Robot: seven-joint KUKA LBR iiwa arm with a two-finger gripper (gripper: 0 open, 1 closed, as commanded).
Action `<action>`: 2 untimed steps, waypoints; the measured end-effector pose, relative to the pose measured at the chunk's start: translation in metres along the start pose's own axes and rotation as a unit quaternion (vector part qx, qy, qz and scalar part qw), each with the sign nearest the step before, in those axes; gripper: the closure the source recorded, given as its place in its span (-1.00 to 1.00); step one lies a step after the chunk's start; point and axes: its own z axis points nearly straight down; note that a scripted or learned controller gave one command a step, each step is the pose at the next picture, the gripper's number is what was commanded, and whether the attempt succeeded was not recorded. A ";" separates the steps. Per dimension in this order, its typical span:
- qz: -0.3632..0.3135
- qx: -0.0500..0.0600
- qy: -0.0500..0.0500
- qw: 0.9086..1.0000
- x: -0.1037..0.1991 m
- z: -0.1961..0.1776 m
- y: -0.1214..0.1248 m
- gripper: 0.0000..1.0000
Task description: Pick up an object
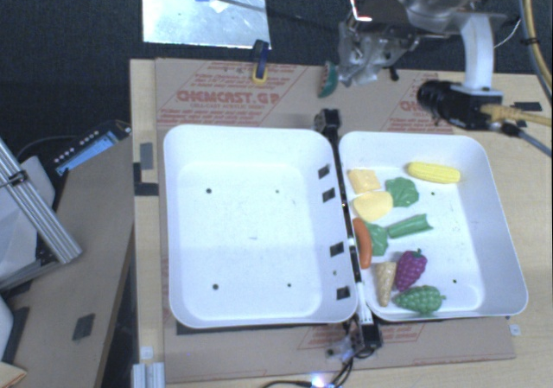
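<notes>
- The tool [367,54] is seen at the far edge of the scene, above the cardboard sheet [225,94] and well apart from both bins; nothing is carried in it, and whether it is wide or narrow cannot be told.
- Two white bins are counted on the desk [86,231]: the left bin [251,222] and the right bin [497,231], where all the candidate objects lie.
- Nine toy foods are counted in the right bin: one corn cob [434,173], one yellow block [364,180], one yellow rounded piece [373,204], one broccoli-like piece [402,192], one green pod [408,225], one carrot [363,244] with a leafy green piece just beside it, one purple grape bunch [410,269], one green bunch [419,299] and one tan cone [384,281].
- The pieces are judged light, stiff and rather slippery (hollow plastic, most likely).
- The corn cob is judged the easiest target, since it lies apart from the rest at the far side; a hold across its short width, at mid-length, is advised.
- The pieces near the divider are crowded and touching, so a clean grip there is judged harder.
</notes>
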 end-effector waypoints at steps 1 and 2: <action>0.004 0.000 -0.001 1.000 -0.074 0.001 0.053 1.00; -0.006 0.002 0.002 1.000 -0.003 -0.002 -0.066 1.00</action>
